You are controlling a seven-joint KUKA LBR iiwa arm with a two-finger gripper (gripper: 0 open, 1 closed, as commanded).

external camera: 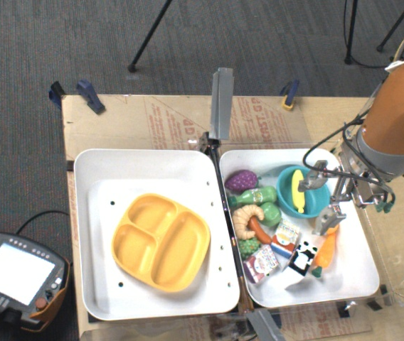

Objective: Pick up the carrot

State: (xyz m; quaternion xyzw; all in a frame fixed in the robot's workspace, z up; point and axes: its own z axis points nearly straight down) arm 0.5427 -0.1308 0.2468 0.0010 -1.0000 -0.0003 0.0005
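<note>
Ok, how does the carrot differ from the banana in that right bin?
The carrot is orange with a green tip at its lower end; the banana is plain yellow. The carrot lies on the bin floor just below the gripper; the banana sits inside the teal bowl. Both are long, slim toy foods in the right bin.

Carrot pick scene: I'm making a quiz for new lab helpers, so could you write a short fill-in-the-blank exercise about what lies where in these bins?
1. The carrot lies in the ____ bin.
2. The yellow tray with three compartments lies in the ____ bin.
3. The banana rests inside a bowl coloured ____.
4. The tool is above the bin that holds the ____ grapes.

Missing words: right; left; blue; purple
</note>
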